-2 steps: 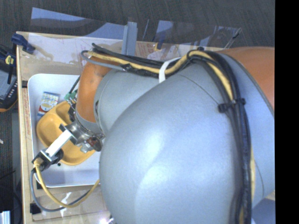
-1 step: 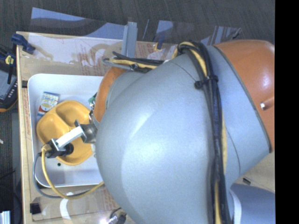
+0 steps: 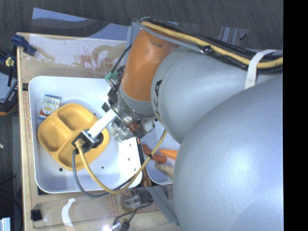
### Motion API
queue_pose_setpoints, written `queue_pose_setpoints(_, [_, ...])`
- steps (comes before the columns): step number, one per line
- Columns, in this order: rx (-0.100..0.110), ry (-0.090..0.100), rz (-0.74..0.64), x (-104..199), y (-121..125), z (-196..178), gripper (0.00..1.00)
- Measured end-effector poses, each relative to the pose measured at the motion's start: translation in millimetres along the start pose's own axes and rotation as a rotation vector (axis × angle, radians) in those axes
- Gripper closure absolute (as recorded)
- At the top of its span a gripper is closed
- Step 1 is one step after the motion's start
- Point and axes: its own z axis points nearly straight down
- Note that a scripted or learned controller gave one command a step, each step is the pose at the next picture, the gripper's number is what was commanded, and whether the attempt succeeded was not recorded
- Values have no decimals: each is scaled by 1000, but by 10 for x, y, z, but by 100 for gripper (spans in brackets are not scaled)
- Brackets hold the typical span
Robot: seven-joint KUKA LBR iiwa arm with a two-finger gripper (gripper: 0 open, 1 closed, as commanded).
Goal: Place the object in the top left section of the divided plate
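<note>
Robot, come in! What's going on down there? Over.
Gripper over the left bin, beside the yellow divided plate. Orange carrot-like thing lies in the right bin. Small packet sits at the plate's edge.

— Any writing you can read from there?
— None that I can make out. I see a small packet (image 3: 50,104) with a blue-and-white label in the left bin (image 3: 32,129), but its print is too small. Faint reddish marks across the bench (image 3: 72,57) are too blurred to read.
— Numbers, brands?
— I read none.
</note>
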Motion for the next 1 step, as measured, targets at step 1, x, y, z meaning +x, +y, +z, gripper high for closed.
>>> queue_pose_setpoints(1, [-2,-5,129,396,-456,659,100])
